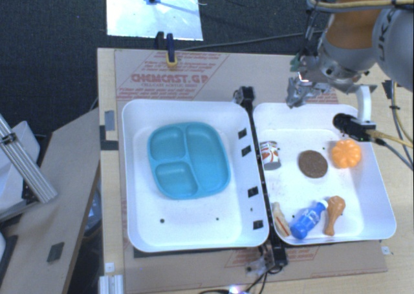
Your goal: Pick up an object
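Table (194, 66) surface carries two shallow white bins side by side. Left bin (139, 221) holds a blue divided plate (189, 159) near its centre. Right bin (381, 215) holds every candidate object for the pick.

Arm (362, 21), grey with an orange band, enters from 2 o'clock and hangs over the back rim of the right bin. Gripper (299, 95) sits at 11 o'clock of that bin, above the rim and well apart from all objects. Nothing lies between its parts; whether it is released or clenched cannot be told at this resolution.

Objects in the right bin, largest first:
- Blue bottle (306, 220), lying at 6 o'clock.
- Orange pumpkin toy (346, 154), at 2 o'clock.
- Brown round disc (313, 164), near centre.
- Toy drumstick (334, 212), just beside the bottle.
- Small red-and-white can (269, 155), at 9 o'clock against the inner wall.
- Thin tan item (280, 219), at 7 o'clock; identity unclear.

Task status, as judged: no object lifted. Remaining steps: target selection, descent, closure, lift.
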